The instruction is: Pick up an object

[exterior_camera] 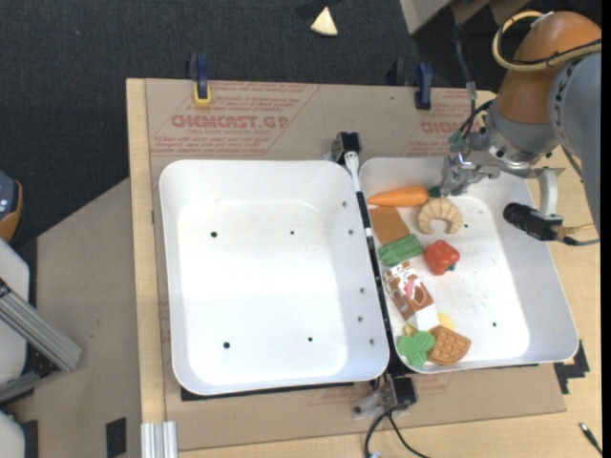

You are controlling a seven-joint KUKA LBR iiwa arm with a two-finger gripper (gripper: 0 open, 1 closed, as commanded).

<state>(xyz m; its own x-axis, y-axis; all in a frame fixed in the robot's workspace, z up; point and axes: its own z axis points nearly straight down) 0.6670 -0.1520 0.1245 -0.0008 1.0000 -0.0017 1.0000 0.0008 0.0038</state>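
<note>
My gripper [455,181] hangs over the far end of the right bin [535,322], just above and right of an orange carrot [398,197] and right above a tan croissant [439,217]. Nothing shows between its fingers. Below these lie a brown flat slab [389,224], a green piece [399,250], a red pepper [441,257], a red-and-white carton [410,289], a green leafy toy [414,348] and a waffle-like biscuit [450,345].
The left bin [191,256] lies beside the right one, the two divided by a black-edged rim [363,218]. Blue clamps [200,76] hold the cardboard base at the back. A yellow scrap [325,23] lies on the dark floor beyond the bench.
</note>
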